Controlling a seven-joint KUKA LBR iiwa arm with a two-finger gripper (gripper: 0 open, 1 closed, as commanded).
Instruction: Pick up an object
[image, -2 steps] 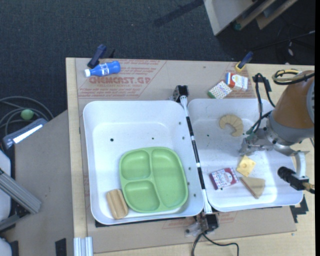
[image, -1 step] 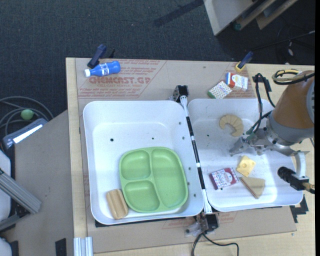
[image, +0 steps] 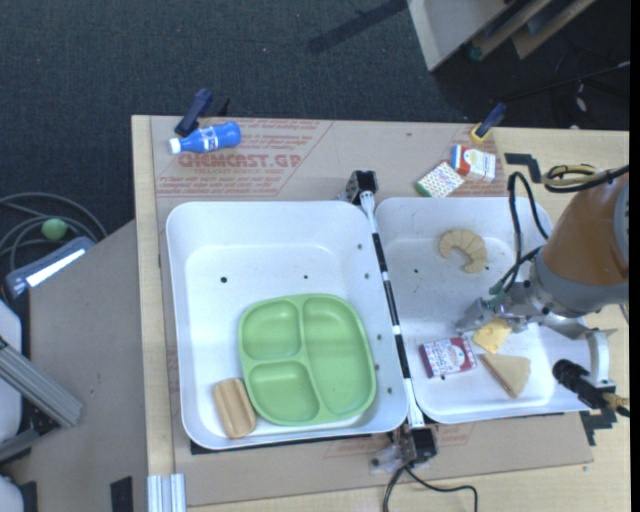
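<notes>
Camera view gives me the arm (image: 590, 250) reaching in from the right over the right bin (image: 430, 400), with the gripper (image: 492, 318) low above the bin floor. Its tips sit right at a small yellow piece (image: 492, 336); I cannot tell from this angle whether the yellow piece is actually between them, or whether they are apart or closed. The yellow piece lies with its long axis running roughly left to right, tilted slightly up toward the gripper.

Just beside it on the left lies a red and white packet (image: 447, 356), flat, its long side running across the bin. Below and to the right is a tan wedge (image: 509, 373), its point aimed toward the bin's lower right corner. A croissant (image: 464, 247) lies well apart near the far wall, its curve opening downward.

I see the left bin (image: 200, 240) holding a green divided plate (image: 305, 357), with a tan ridged block (image: 234, 406) touching its lower left edge. On the bench (image: 300, 150) beyond the bins lie a blue and white bottle (image: 206, 137), pointing left, and a small carton (image: 440, 180).
</notes>
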